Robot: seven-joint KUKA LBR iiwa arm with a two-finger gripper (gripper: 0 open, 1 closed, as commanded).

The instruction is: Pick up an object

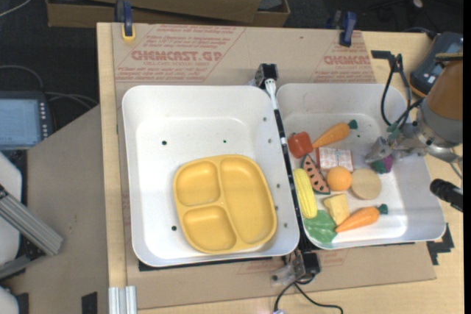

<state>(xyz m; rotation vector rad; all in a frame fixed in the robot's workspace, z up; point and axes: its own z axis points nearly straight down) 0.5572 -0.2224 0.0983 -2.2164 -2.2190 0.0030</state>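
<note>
The right white bin (412, 228) holds several toy foods: a carrot (331, 134), a red pepper (298, 143), a watermelon slice (315, 174), a pink-white packet (335, 157), an orange (338, 179), a tan round cookie (366, 185), a corn cob (305, 193), a cheese wedge (337, 206), a second carrot (359, 218) and a green leaf (318, 229). My gripper (384, 154) is low over the bin's right part, just above and right of the cookie. A small purple-green piece (383, 165) lies right under it; whether it is held is unclear.
The left white bin (147, 114) carries a yellow divided plate (224, 202). A black divider clip (266, 73) sits between the bins at the back. The arm (441, 103) with its cable comes in over the right bin's right rim.
</note>
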